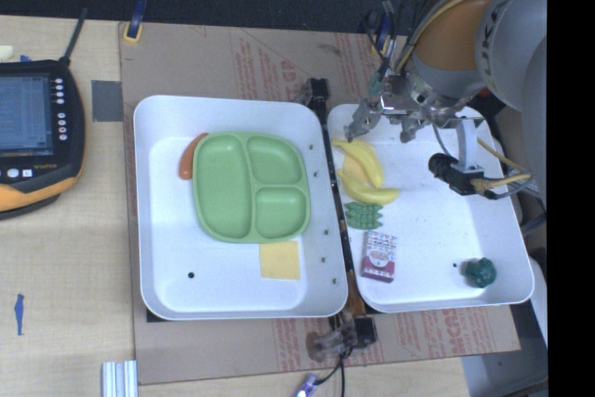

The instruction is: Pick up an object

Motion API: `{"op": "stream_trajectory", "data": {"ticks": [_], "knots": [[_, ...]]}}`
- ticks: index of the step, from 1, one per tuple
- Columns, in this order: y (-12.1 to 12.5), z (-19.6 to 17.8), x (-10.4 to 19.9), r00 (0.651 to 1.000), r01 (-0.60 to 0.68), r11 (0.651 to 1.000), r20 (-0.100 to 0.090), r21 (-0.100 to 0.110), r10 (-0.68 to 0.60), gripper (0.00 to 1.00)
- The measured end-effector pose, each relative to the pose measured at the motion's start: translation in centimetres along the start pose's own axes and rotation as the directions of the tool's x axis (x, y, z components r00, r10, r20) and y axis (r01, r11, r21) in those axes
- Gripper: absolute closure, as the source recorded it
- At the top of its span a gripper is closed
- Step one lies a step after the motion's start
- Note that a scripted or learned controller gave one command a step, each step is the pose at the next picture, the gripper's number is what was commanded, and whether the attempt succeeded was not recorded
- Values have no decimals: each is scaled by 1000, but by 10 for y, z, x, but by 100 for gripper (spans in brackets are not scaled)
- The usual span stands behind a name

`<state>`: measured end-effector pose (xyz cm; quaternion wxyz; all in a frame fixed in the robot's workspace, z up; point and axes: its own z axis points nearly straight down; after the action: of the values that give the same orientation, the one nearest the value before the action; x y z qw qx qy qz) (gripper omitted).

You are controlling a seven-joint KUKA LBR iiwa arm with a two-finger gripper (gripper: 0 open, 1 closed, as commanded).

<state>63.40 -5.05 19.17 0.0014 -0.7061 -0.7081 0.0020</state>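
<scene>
I see my gripper (386, 119) with fingers apart, hovering just above the banana (363, 172) in the right bin (437, 293). It looks like light, smooth plastic, probably slippery; I'd grip across its middle.

A handheld control pendant (33, 137) (screen lit) lies left of the cardboard sheet (232, 51).

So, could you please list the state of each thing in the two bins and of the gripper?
Green three-compartment plastic plate: flat, upright, in left bin.
Yellow square cheese slice: flat, below the plate.
Orange sausage: partly under the plate's left edge.
Yellow bananas: lying in right bin.
Red-and-white packet: lying flat.
Dark green round object: at rest in the corner.
Gripper: open, above the bananas, holding nothing.
</scene>
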Motion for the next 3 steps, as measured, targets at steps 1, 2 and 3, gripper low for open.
{"op": "stream_trajectory", "data": {"ticks": [1,2,3], "knots": [[-9,0,11,1000,2,1000,0,2,-2,0],[-20,0,19,1000,3,1000,1,2,-3,0],[4,0,-18,1000,-1,1000,0,-2,1,0]]}}
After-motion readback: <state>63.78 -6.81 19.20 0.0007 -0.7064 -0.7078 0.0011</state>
